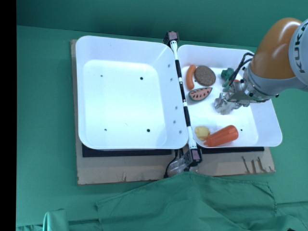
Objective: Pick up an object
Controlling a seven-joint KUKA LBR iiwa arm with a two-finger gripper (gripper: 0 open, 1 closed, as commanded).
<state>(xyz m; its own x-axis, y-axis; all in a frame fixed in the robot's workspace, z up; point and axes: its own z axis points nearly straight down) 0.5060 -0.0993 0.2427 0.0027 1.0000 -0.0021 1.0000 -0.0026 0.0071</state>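
Observation:
My gripper (223, 105) hangs low over the middle of the right bin (267, 124), reaching in from the right. To its left lie a watermelon slice (200, 93), a brown round patty (205, 75) and an orange sausage (191, 76). Toward the front of the bin lie a large orange carrot (222, 135) and a small yellow piece (202, 131). A green toy (227, 74) sits just behind the wrist. I see nothing between the fingers.
The left bin (126, 96) stands beside the right one, divided by a black-and-white rail (180, 90). Both rest on a cardboard sheet (125, 173) over green cloth. A cloth fold (192, 201) lies at the front.

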